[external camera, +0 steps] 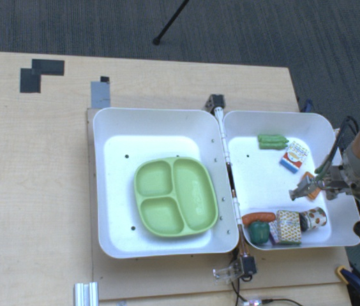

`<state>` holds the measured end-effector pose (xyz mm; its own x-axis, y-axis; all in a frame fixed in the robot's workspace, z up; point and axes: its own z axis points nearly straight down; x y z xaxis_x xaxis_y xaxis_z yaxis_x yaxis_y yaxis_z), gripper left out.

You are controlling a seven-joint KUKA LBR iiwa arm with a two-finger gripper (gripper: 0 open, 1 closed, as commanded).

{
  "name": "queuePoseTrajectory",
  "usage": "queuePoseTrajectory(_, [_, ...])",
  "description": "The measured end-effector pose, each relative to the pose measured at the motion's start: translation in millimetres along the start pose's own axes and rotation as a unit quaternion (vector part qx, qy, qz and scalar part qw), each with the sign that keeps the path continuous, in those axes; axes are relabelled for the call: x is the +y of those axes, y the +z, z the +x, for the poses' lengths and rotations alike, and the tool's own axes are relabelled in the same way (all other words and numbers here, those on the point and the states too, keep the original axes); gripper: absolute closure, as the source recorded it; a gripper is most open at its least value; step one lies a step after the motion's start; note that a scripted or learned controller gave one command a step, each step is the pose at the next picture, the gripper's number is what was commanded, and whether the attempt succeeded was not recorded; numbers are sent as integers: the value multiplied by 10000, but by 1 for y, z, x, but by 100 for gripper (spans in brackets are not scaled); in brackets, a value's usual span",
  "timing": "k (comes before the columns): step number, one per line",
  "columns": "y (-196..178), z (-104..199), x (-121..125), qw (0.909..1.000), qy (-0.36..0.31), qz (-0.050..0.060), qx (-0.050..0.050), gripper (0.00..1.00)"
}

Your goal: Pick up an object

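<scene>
The worktop [33, 171] carries two white bins. The left bin [113, 190] holds a green divided plate [175, 196], well apart from the arm. The right bin [250, 171] holds the candidates: a green block [272, 141] and a small carton [293, 155] near the far wall, and along the near wall a red sausage [258, 218], a green ball [259, 233], a patterned box [288, 227] and a small jar [314, 219], all crowded and touching.

The jaws [306, 191] hover just above the jar, slightly parted, nothing between them.

Risk: descending here, a finger may strike the jar or box, shove the cluster against the bin wall, or pinch two items and slip.
</scene>
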<state>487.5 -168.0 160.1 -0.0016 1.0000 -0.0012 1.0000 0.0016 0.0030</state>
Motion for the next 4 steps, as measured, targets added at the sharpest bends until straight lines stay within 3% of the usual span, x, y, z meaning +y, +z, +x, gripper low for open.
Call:
queuePoseTrajectory(1, [74,30,0,10000,-4,-6,-2,0])
queuePoseTrajectory(2, [63,31,2,10000,-15,-35,-6,100])
queuePoseTrajectory(3, [63,31,2,10000,-14,-33,-5,0])
queuePoseTrajectory(4, [54,31,3,10000,-26,-43,-5,100])
